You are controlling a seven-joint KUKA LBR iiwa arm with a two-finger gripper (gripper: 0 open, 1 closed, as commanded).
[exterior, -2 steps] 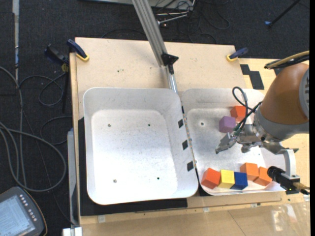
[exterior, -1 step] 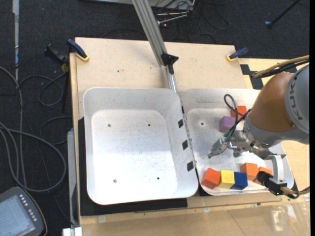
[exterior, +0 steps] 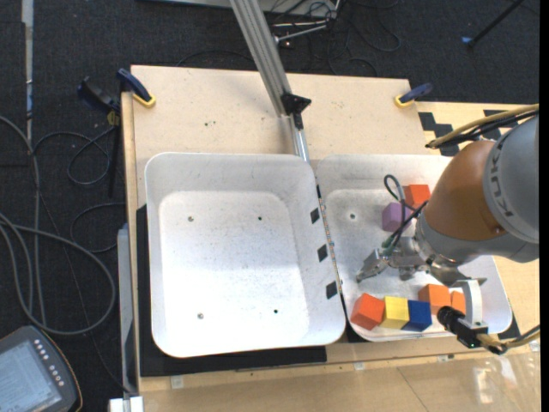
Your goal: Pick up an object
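Overhead, camera view: 2 white bins side by side on 1 bench (exterior: 214,110). Left bin (exterior: 227,251) holds no blocks. Right bin (exterior: 360,209) holds all the blocks, 6 visible.

Count by colour: 3 orange, 1 yellow, 1 blue, 1 purple. Along the right bin's 6 o'clock edge sit a red-orange block (exterior: 367,311), yellow block (exterior: 396,311) and blue block (exterior: 419,315), touching in a row. Orange block no. 2 (exterior: 438,295) is just at 1 o'clock of the blue one, partly under the arm. Purple block (exterior: 392,215) and orange block no. 3 (exterior: 416,195) sit near the bin's 12 o'clock side, close together, w/ a dark cable loop across them.

1 arm (exterior: 480,200) comes in from 3 o'clock, orange band over the bin's right half. Gripper (exterior: 376,269) is low near the bin's centre, at 12 o'clock of the red-orange block and apart from it. Fingers (exterior: 369,273) look drawn close together, pointing toward 8 o'clock, nothing seen between them; tips seem at or near the bin floor, contact can't be told.

Also: 2 blue-yellow clamps at the bench's far corners, 1 metal pole (exterior: 266,58) slanting from 12 o'clock.
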